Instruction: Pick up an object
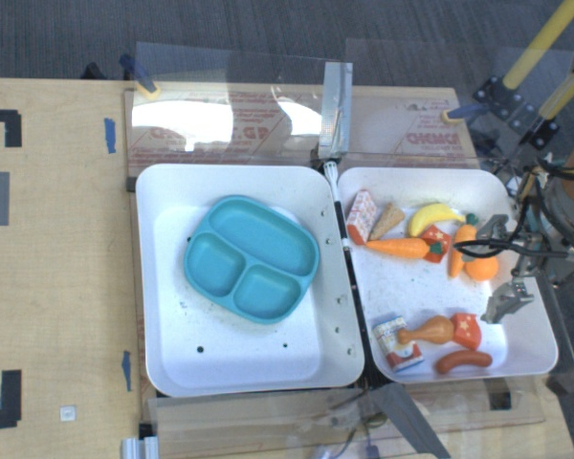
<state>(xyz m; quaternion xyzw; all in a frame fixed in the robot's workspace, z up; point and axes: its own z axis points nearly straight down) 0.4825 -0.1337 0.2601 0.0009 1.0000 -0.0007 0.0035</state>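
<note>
The right bin (531, 352) holds several toy foods: a yellow banana (435, 218), a carrot (399, 248), a red-and-white carton (362, 216), an orange fruit (481, 268), a drumstick (430, 331) and a sausage (462, 360). My gripper (501, 264) reaches in over the bin's right side. It is open, with one grey finger (495, 226) near the banana's right end and the other (509, 300) above the red piece (467, 330). The orange fruit lies just left of the gap, and nothing is gripped.
A teal divided plate (253, 256) lies in the left bin (163, 352). A labelled can (397, 340) sits at the right bin's front left. Black cables (478, 249) loop over the right bin near the gripper. A clear screen (230, 113) stands behind the bins.
</note>
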